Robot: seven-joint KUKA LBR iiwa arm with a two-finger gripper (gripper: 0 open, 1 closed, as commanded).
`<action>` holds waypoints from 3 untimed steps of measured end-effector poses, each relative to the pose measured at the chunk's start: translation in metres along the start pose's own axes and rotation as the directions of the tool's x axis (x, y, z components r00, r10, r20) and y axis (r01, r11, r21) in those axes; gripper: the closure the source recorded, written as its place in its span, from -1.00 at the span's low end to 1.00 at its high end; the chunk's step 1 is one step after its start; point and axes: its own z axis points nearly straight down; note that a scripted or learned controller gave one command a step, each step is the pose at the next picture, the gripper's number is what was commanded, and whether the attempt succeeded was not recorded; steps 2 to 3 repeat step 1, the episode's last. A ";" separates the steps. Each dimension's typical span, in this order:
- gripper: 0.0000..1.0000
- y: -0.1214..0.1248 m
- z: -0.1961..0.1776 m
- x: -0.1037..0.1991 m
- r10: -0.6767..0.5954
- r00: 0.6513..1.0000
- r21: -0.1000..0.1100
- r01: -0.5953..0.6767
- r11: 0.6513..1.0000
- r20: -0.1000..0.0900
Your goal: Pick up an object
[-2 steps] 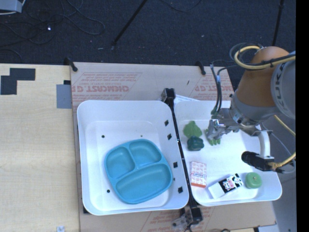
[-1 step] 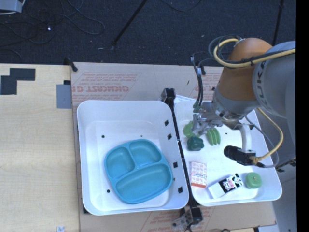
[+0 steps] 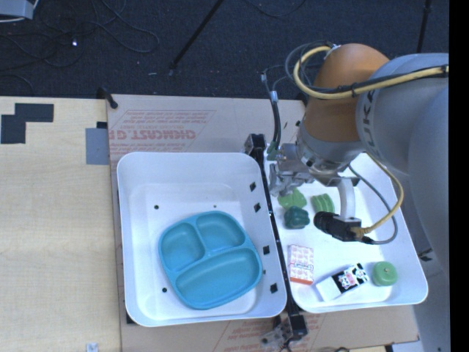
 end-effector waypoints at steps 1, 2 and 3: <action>1.00 0.006 -0.008 0.054 0.000 1.000 0.000 0.000 1.000 0.000; 1.00 0.006 -0.008 0.054 0.000 1.000 0.000 0.000 1.000 0.000; 1.00 0.006 -0.008 0.054 0.000 1.000 0.000 0.000 1.000 0.000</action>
